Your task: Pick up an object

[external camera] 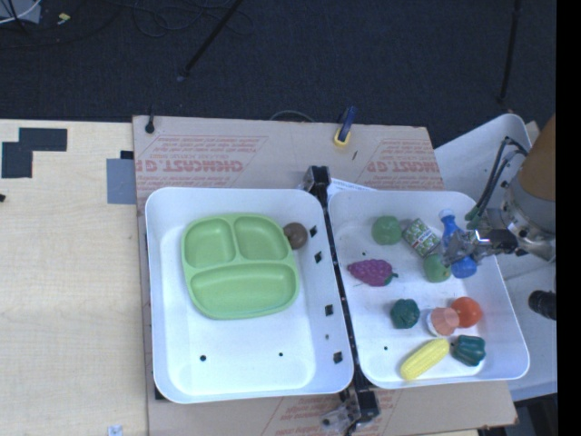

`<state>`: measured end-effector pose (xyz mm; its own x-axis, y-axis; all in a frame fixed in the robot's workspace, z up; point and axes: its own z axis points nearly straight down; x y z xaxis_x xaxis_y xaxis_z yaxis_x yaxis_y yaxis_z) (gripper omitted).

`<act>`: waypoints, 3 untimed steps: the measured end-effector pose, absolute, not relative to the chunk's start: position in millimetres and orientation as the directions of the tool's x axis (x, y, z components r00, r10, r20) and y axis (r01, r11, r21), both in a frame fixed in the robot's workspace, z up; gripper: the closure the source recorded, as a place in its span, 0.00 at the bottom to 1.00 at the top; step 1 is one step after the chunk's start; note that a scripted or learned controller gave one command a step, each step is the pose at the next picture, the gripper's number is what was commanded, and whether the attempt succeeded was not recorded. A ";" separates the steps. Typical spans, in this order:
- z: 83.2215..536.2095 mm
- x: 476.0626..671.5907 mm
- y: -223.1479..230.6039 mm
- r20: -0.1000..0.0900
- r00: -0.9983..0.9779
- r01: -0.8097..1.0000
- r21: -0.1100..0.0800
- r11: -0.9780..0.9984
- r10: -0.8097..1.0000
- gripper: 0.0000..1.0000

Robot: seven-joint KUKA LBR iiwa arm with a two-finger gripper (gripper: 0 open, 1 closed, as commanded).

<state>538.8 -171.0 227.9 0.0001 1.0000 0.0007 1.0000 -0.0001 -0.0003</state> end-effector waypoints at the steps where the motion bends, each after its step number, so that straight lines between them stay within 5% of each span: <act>1: 234.8 513.7 -129.1 0.003 -0.002 1.000 -0.004 0.002 1.000 1.00; 3: 233.1 478.8 -54.6 0.002 -0.002 1.000 -0.005 0.002 1.000 1.00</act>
